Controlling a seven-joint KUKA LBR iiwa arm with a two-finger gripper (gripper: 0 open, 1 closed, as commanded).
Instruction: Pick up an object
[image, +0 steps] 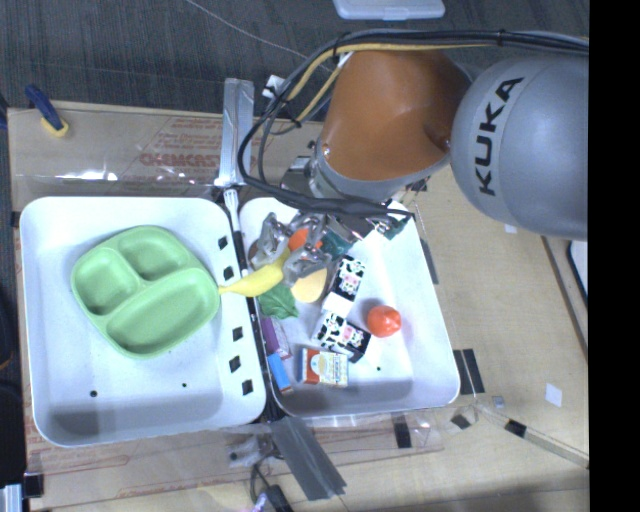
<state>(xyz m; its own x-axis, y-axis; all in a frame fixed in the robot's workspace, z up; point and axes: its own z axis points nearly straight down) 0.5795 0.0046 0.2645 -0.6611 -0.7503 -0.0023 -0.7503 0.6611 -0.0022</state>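
Camera view: gripper (290, 243) amid toys (tomato (383, 320), banana (253, 282)) in rt bin (425, 300).

KUKA arm, grey and orange

The arm (520, 140) has a rounded grey shell lettered KUKA in black, a glossy orange band (385, 110), and black and yellow cables looping at 10 o'clock.

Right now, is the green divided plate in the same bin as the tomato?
No. The green divided plate lies in the left bin, while the tomato sits in the right bin among the other items.
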